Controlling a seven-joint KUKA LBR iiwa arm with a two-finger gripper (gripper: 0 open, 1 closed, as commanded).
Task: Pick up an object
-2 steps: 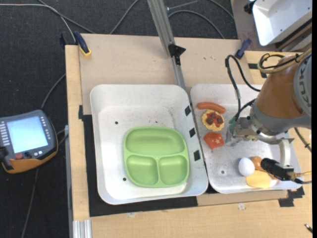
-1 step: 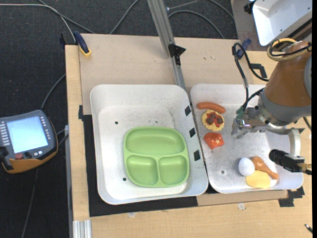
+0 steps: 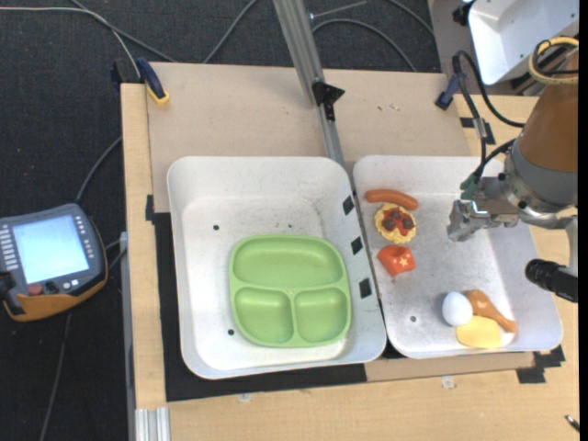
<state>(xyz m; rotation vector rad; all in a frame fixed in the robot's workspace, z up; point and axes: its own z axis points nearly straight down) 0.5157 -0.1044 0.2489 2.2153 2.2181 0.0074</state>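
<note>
tray [image 3: 290,290]: glossy green plastic | bins [image 3: 197,209]: matt white, speckled | bench [image 3: 239,108]: bare wood

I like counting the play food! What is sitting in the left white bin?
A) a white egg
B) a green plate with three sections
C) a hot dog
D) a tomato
B: the green plate with three sections lies in the left bin, while the play foods sit in the right bin.

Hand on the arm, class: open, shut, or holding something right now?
Hand: cannot be told from this view; it hovers over the right bin with no item between it.
</note>
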